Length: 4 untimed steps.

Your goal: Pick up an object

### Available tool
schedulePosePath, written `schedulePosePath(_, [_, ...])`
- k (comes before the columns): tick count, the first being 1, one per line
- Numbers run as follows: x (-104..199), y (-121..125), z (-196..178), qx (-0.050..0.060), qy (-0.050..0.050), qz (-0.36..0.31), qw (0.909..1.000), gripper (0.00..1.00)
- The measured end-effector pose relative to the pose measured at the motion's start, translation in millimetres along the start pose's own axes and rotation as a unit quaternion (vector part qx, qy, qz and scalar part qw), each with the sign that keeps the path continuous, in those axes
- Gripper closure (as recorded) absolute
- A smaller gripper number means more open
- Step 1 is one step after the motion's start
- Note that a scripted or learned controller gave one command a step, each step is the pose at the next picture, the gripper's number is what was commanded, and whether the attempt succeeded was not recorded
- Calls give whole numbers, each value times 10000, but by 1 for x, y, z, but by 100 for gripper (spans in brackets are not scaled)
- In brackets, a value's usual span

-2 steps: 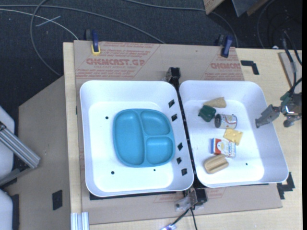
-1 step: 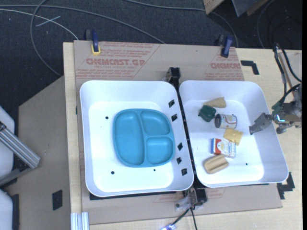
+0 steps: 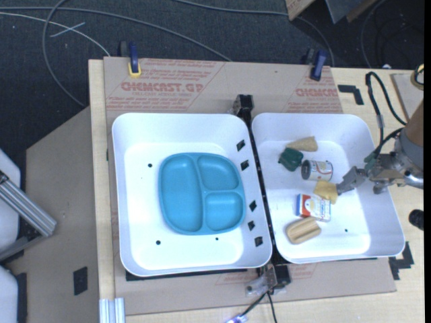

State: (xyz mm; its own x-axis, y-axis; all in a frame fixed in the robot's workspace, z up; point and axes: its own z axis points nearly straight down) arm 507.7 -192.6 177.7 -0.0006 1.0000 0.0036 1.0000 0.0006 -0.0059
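The right bin (image 3: 357, 130) holds several small things. A tan wedge (image 3: 302, 144) lies at the back, with a dark green piece (image 3: 291, 158) and a small can (image 3: 316, 169) just in front of it. Nearer the front are a yellow chunk (image 3: 326, 191), a red, white and blue carton (image 3: 314, 207) and a tan bread roll (image 3: 303, 231). My gripper (image 3: 365, 181) hangs over the right part of this bin, just right of the yellow chunk. It is open, with nothing between its fingers.
The left bin (image 3: 128, 180) holds a blue divided plate (image 3: 201, 192). A black clip strip (image 3: 248, 180) runs between the two bins. Cables (image 3: 374, 99) hang by the arm at the right, and clamps (image 3: 135, 64) hold the board's back edge.
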Motion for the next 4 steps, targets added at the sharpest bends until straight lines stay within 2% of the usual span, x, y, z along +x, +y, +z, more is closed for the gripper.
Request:
schedulePosePath(1, [0, 1, 42, -2, -1, 3, 10000, 0])
schedulePosePath(2, [0, 2, 29, -34, -12, 0, 10000, 100])
schedulePosePath(4, [3, 3, -44, -49, -24, -2, 10000, 100])
